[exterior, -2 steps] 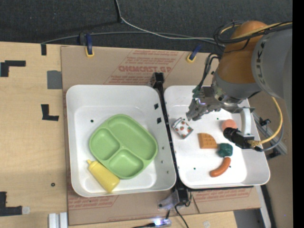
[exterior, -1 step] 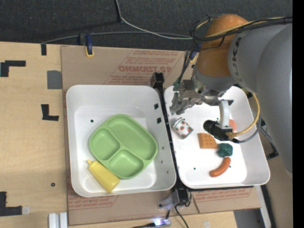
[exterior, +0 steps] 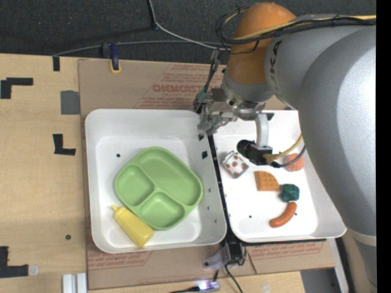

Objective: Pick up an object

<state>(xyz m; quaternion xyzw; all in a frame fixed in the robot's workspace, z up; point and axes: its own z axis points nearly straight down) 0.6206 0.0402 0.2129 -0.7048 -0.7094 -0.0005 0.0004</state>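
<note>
— wooden bench (exterior: 36, 163) under a cardboard sheet (exterior: 159, 84), two white bins on top. what sits in the left bin (exterior: 91, 163)?

— a green divided plate (exterior: 159, 188), lying flat and a little skewed across the middle, and a yellow squeeze bottle (exterior: 131, 226) on its side, touching the plate's lower left edge. both are broad, so they look harder to pinch.

— and the gripper (exterior: 204, 127)?

— it hangs over the wall the bins share, near the far end, with nothing seen in its grasp. whether it is spread or pressed together cannot be told from this slant. the arm (exterior: 330, 102) reaches in from the right, its orange band (exterior: 256, 41) above the wrist.

— so which object is it after?

— none is taken yet. the likeliest, as a guess, is the red-and-white cube (exterior: 234, 163), just beside the gripper in the right bin (exterior: 305, 227) and apart from its neighbours. next comes a waffle piece (exterior: 266, 180), then a dark green toy (exterior: 289, 192) just beside it, and an orange sausage (exterior: 283, 215) nearer the front.

— any risk?

— the gripper is close to the divider, so a straight drop may hit the wall. it probably needs a small shift rightward first.
</note>
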